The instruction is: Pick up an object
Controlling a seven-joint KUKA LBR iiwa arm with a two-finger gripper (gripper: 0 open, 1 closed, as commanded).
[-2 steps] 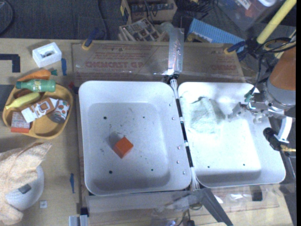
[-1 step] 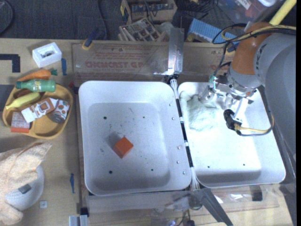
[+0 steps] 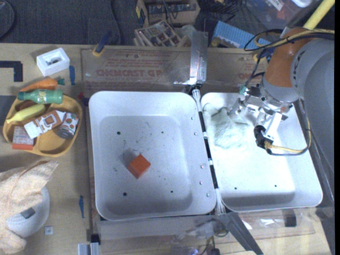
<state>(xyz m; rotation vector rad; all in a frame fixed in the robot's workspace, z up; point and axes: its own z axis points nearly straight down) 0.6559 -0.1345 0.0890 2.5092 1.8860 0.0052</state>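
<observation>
Pale wooden bench point(image 3: 53, 206) boards are running under everything, and nearest the camera a crumpled cloth point(image 3: 24, 187) is lying at the left corner beside the two bins.

Sitting in the left bin point(image 3: 106, 110) is the task's thing, an orange block point(image 3: 140, 165), slightly left of the bin's middle and well apart from every wall, throwing a small dark shadow on its upper left. It is looking like a small solid cube, probably wood or foam: light, stiff, not fragile, with flat faces that should be gripping well. My judgement is that the best hold is across two opposite flat sides, coming straight down, with the fingers turned to match the block, since it is resting rotated relative to the bin walls; pinching across corners risks it twisting out.

Further back, the right bin point(image 3: 297, 190) is holding a faint whitish smear or crumpled clear film point(image 3: 228, 132); I cannot tell which. The gripper point(image 3: 249, 110) is hanging over that bin's far part, well apart from the block, with a yellow cable point(image 3: 289, 151) looping beside it. Whether it is wide or narrow I cannot tell from this angle, and nothing is showing in its grasp.

At the far left a yellow bowl point(image 3: 45, 147) is carrying packets and toy food, and beyond the bins cardboard point(image 3: 133, 68) is lining the bench.
</observation>
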